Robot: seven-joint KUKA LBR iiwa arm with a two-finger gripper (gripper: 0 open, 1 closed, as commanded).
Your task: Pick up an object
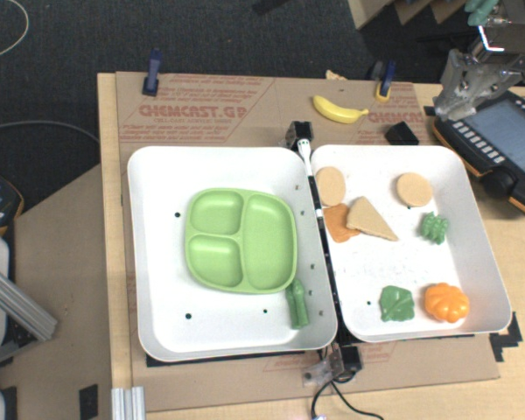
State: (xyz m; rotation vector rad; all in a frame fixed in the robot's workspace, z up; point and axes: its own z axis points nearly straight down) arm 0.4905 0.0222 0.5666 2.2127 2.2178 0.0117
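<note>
Gripper (470, 84): a grey metal assembly at the upper right corner, above and beyond the bins, is taken to be the gripper. Its upper part is cut off by the frame edge and runs into clutter behind it. Whether it is open or closed cannot be told, and nothing can be made out in its hold. It stands well apart from every item in the bins.

Just below it lies a dark handheld screen unit (497, 138), partly cut by the right edge.

Right bin (486, 261): seven loose items, any of them open to picking.
- Two tan round discs, one (330, 184) near the dividing rim, the other (413, 189) towards the far right.
- A tan wedge (369, 220) lies over the edge of an orange flat piece (337, 225), hiding part of it.
- A small green piece (434, 227) lies alone; its form is too small to identify.
- A green leafy piece (396, 304) and an orange pumpkin shape (445, 302) sit just beside each other near the front rim.

Left bin (153, 261): a green divided plate (241, 239) with three compartments lies flat. A green stick-like piece (297, 306) lies just beside its near right corner.

Outside the bins, a yellow banana (339, 109) rests on the brown board (201, 108) behind the right bin. Two blue clamps (151, 73) (385, 79) grip the board's far edge.
</note>
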